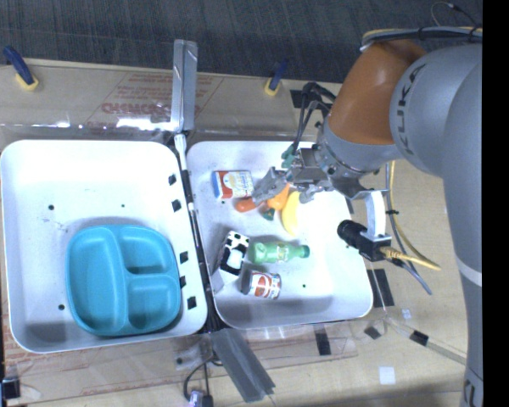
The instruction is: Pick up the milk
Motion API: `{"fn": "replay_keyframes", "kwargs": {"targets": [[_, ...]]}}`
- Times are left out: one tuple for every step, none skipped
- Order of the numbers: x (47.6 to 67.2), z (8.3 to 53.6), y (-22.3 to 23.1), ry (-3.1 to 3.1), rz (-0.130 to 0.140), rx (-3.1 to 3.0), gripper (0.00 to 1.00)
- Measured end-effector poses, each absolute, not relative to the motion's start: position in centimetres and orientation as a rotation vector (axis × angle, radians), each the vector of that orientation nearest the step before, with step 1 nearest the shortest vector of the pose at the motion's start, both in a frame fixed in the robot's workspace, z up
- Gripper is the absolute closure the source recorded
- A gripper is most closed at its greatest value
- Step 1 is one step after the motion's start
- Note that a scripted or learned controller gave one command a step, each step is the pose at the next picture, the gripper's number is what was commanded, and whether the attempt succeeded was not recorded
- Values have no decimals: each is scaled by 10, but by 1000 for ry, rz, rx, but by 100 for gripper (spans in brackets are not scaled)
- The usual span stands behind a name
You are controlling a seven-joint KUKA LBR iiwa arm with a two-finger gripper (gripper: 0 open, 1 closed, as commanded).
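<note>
We see the gripper [278, 181] low over the back half of the right bin [348, 299], its fingers [270, 179] too small and cluttered against the things beneath them for us to tell how far apart they stand or whether anything sits between them. Just under and beside the fingertips lie an orange carrot-like piece [278, 199] and a yellow banana [290, 214], with a red piece [246, 203] touching the lower edge of a small carton [232, 183] printed in orange and white, near the bin's back left corner. The milk [232, 252], a little carton in black and white cow patches, lies near the bin's left wall toward the front, apart from the gripper, with its right side just beside a green bottle [276, 251] lying on its side across the middle of the bin. In front of those two, near the front edge, a red-labelled can [261, 284] lies tipped on its side. The grey arm [433, 100] with its orange band [369, 91] comes in over the bin's right wall, cables trailing beside it. In the left bin [34, 176], a blue divided tray [123, 278] rests flat toward the front. Both bins sit side by side on the bench [93, 83], with blue clamps [20, 66] at its back edge.
</note>
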State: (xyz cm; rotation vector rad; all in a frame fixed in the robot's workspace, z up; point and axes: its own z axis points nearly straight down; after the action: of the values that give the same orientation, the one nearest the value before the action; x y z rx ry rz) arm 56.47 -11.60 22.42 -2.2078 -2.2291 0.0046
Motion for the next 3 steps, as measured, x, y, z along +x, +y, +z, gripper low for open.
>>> {"fn": "replay_keyframes", "kwargs": {"targets": [[539,97,-93,-2297,4,-2139,0],[589,191,-90,-2031,3,-2396,0],[517,93,-96,-2060,-3,-2369,0]]}}
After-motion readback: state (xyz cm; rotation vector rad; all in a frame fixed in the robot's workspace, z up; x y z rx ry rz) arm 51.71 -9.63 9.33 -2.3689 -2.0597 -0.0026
